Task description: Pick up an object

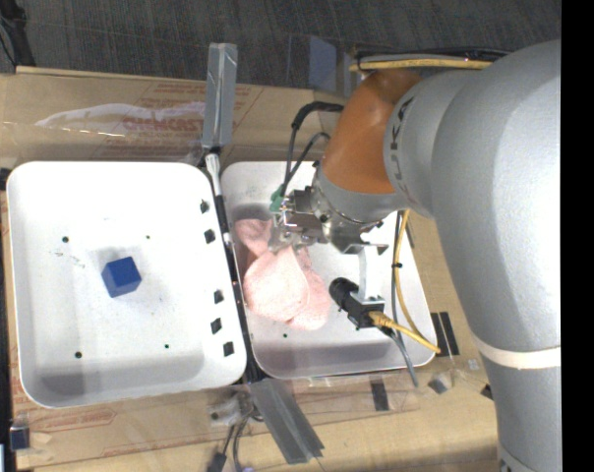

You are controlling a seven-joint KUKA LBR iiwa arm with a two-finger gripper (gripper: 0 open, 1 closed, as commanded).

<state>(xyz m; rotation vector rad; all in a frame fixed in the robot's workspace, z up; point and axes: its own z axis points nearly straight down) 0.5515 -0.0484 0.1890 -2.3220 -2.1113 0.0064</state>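
A large grey robot arm with an orange band (376, 136) reaches over the right shallow white bin (317, 360). Its gripper (295, 226) sits against the top of a soft pink crumpled cloth (282, 283) lying in that bin; its grasp cannot be told. A small blue cube (121, 275) rests in the left white bin (41, 362).

Pink cloth (282, 283) partly under gripper (295, 232)

— Up top: dark grey carpeted floor (159, 8), black cables (7, 13) at the left corner.
— Below that?
— Brown cardboard sheet with red print (110, 116) spread over the bench, grey metal bracket (218, 96) standing upright. Even, soft light.
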